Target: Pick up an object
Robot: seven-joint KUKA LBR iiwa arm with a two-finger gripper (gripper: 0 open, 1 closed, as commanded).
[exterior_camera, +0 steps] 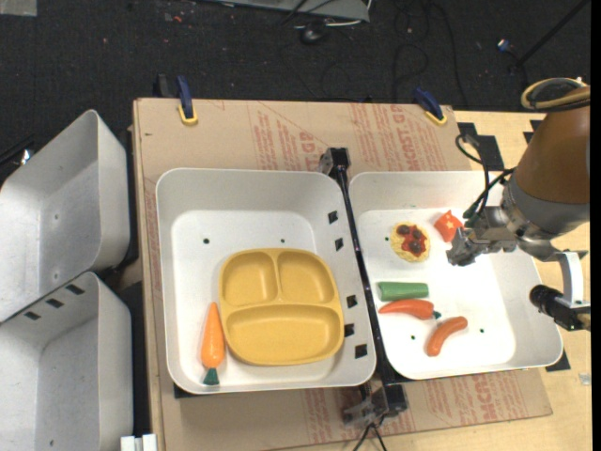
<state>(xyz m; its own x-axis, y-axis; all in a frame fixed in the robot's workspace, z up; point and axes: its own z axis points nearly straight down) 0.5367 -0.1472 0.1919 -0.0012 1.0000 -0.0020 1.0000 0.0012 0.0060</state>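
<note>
Standing over the worktop, you see two white bins side by side, with the divider between them as the landmark. Left of the divider lies the left bin, and the arm reaches in from the far side of the right bin. A yellow tray with three compartments sits in the left bin, just left of the divider. A carrot lies beside that tray, on the side away from the divider, tip pointing up the view. Right of the divider, close to it, a green block and a red pepper lie one below the other. A sausage lies a little farther right, tilted. A small pizza sits above the green block. A small red piece rests right of the pizza. The gripper hangs just beside that piece, nothing seen between its jaws; whether they are open I cannot tell.
</note>
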